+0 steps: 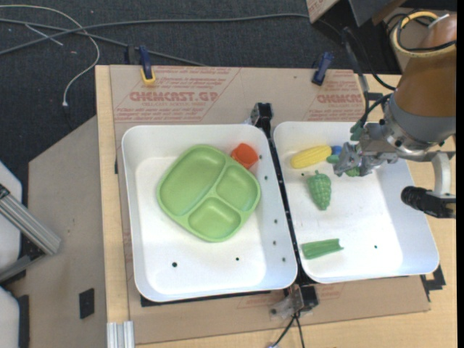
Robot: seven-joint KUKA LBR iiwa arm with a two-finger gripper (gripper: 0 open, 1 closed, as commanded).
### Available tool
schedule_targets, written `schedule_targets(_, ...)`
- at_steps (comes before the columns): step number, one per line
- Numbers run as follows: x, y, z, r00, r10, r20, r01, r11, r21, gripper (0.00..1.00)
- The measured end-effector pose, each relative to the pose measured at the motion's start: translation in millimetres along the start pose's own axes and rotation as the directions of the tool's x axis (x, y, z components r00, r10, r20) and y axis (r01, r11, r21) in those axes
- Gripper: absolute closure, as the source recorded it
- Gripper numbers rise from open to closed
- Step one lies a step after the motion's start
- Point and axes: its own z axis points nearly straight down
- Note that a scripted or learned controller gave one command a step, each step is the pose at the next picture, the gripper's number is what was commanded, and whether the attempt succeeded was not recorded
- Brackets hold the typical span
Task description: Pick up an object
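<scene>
In the right bin (406,256) a yellow corn cob (310,156) lies near the back left. Just in front of it sits a bumpy green vegetable (320,190), and a flat green pod (320,249) rests nearer the front. My gripper (349,161) hangs low over the back of the right bin, just right of the corn cob and up-right of the bumpy vegetable. A small blue piece (336,151) shows between the corn and the gripper. Nothing can be made out in its grasp.
The left bin (145,267) holds a green divided plate (209,192) with a small orange object (245,154) touching its back edge. A black divider strip (279,194) runs between the bins. Blue clamps (147,65) (322,69) hold the cardboard base at the back.
</scene>
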Motion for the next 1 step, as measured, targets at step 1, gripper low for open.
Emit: schedule_targets(1, 56.0, 4.2, -3.0, 1.0, 0.001, 0.0, -0.001, 1.0, 0.0, 1.0)
